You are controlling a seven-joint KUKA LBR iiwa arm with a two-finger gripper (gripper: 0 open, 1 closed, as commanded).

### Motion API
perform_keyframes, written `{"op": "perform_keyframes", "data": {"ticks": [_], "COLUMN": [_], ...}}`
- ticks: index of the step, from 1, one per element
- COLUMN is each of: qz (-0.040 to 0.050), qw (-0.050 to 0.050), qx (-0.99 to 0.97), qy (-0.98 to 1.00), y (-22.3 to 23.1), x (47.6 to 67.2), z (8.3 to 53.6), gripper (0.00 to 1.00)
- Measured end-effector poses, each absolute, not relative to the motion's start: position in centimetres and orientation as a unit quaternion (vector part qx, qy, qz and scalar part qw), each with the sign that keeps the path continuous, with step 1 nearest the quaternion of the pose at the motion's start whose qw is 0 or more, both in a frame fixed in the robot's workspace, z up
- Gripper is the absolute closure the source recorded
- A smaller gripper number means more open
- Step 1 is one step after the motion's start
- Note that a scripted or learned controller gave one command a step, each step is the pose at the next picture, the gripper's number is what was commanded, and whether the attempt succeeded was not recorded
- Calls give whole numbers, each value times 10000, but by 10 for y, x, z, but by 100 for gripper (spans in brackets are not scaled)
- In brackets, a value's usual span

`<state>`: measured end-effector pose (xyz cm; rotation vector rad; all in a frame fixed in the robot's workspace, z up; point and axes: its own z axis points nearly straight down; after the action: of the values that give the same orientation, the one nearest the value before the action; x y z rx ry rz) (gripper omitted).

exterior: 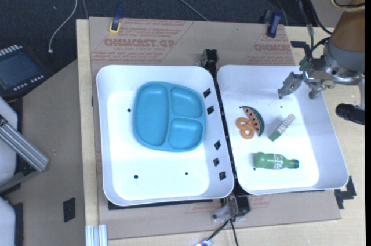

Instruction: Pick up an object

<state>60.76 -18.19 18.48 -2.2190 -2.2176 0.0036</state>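
Hovering gripper [299, 84] open, empty, over right bin [324, 123] far corner. Risks: closing short of grey bar [282, 126]; nudging it into pretzel [245, 126]; green bottle [275, 161] rolling away.

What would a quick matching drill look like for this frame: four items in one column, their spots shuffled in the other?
Items:
1. blue divided plate
2. green bottle
3. pretzel
4. gripper

Places:
A. lying on its side at the near end of the right bin
B. over the far end of the right bin, clear of the objects
C. in the left bin
D. right bin, beside the watermelon slice

Pairs: 1-C, 2-A, 3-D, 4-B
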Motion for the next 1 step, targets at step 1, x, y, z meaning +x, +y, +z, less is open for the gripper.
{"op": "perform_keyframes", "data": {"ticks": [1], "qz": [12], "qw": [27], "qx": [-7069], "qy": [-7073], "y": [-178], "x": [606], "z": [122], "gripper": [0]}}
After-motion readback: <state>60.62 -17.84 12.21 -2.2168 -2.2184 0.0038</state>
